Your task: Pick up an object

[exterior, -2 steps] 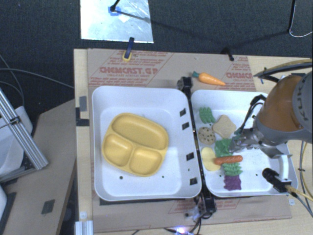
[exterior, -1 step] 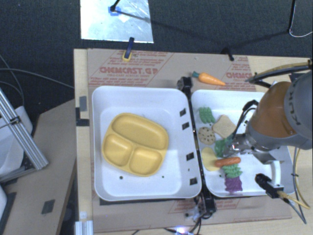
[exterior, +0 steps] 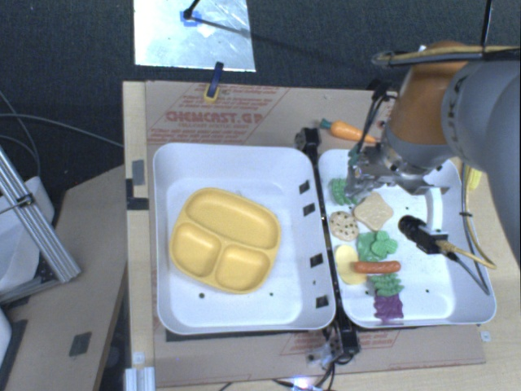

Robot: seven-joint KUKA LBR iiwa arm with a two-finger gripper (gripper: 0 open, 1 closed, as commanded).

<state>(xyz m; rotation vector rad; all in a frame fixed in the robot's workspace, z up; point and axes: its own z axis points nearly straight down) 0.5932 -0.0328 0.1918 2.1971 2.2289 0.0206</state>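
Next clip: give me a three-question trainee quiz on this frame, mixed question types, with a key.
1. True or false: the yellow tray lies in the right bin.
2. Which item lies nearest the end effector? A) purple grapes B) green piece C) sausage
3. Fill in: the carrot lies outside the bins, on the ____.

Key: 1 false, it lies in the left bin; 2 B; 3 cardboard.
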